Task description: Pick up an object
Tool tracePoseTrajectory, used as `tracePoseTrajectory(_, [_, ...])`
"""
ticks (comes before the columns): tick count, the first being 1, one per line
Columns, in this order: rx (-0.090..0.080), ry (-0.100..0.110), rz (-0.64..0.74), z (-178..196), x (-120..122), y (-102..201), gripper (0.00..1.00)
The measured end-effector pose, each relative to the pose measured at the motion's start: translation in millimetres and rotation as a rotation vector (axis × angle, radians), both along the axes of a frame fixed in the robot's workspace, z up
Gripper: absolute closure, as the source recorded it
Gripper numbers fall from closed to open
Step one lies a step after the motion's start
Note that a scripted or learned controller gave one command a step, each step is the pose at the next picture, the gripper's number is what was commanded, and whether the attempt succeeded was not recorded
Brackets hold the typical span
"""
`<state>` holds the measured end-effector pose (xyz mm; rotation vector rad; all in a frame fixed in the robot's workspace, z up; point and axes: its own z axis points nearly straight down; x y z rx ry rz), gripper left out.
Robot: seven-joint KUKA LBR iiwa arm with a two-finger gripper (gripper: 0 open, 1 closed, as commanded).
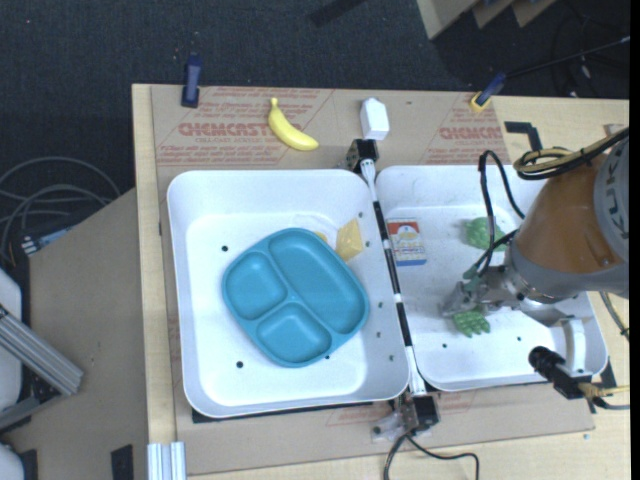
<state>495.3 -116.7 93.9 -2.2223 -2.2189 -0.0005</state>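
My gripper is low in the right bin, near its middle. It sits right over a small green leafy object, touching or almost touching it. A second green piece lies farther back in the same bin, just left of the arm. A small white carton with a red and blue label rests by the bin's left wall. The orange band and grey wrist hide the bin's right side.
The left bin holds a blue divided plate and a yellow wedge at its back right. On the bench behind the bins lie a yellow banana and a white block. Black cables loop near the arm.
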Motion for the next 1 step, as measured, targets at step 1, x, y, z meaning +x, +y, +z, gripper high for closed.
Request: tracePoseTrajectory(1, [0.0, -0.004, 0.004, 91.5, 66.5, 64.7, 1.0])
